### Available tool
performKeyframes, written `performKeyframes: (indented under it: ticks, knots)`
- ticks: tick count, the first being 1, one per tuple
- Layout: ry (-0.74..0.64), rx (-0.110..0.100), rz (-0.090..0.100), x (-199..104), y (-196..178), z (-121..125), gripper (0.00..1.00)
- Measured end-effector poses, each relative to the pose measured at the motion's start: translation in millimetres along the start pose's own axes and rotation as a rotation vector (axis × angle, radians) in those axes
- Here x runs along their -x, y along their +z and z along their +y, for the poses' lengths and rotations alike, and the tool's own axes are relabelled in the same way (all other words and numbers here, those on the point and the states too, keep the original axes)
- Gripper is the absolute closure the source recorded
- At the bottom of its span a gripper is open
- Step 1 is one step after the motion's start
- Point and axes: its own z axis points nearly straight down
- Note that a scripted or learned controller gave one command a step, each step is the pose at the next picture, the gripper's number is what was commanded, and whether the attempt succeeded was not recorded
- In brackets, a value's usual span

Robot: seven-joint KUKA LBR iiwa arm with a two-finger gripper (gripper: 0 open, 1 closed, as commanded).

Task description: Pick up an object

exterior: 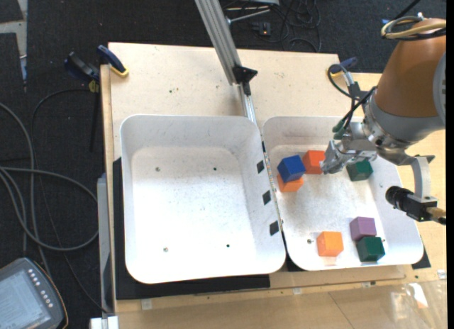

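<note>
Six small blocks in right bin [408, 246], likely light, rigid, smooth-faced; orange block [314, 159] at end effector's [332, 162] nine o'clock suits opposite flat sides; finger state cannot be told.

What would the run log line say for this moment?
end effector: low in right bin, beside orange cube | grasp: unclear | blue cube: on another orange cube

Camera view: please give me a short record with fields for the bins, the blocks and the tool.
left bin: white, no blocks
right bin: white, holds all blocks
far blocks: blue block on orange block; orange-red block; green block
near blocks: orange cube; purple block; dark green block
tool: low beside orange-red block, grasp unclear
</note>
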Motion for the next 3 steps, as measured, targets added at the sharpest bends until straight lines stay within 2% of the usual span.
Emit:
performKeyframes:
  ticks: [1, 2, 3]
  knots:
    - [0.0, 0.0, 0.0, -54.4, 6.4, 8.8, 1.0]
    - [-0.001, 0.002, 0.0, -113.9, 10.9, 27.9, 1.0]
    - [0.001, 0.002, -0.001, -161.5, 26.8, 58.9, 1.0]
